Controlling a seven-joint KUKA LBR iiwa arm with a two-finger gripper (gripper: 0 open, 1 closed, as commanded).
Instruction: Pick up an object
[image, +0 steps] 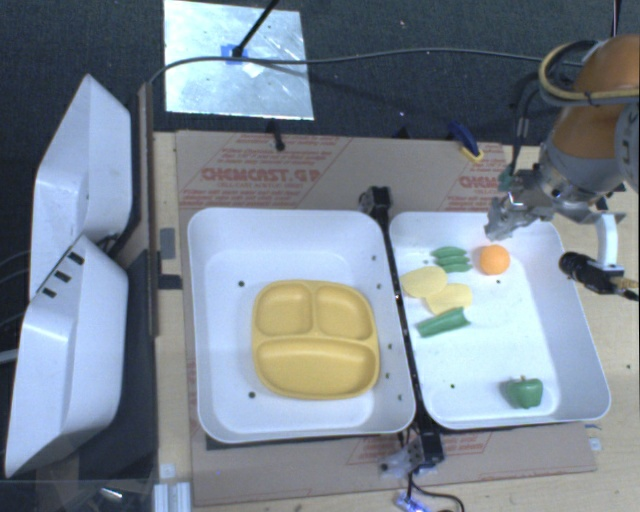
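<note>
In the right bin (560, 340) lie an orange ball (493, 260), two green pods (451, 258) side by side, two pale yellow slices (436, 288), another green pod (442, 321) and a green bell pepper (523, 392) near the front. My gripper (503, 221) hangs over the bin's back edge, just above and behind the orange ball, and nothing shows between its fingers.
The left bin (220, 300) holds a yellow divided plate (316, 336). A black clamp (376, 198) sits at the back where the bins meet. A black fitting (590, 270) juts in at the right bin's right rim. White housings (75, 270) stand at far left.
</note>
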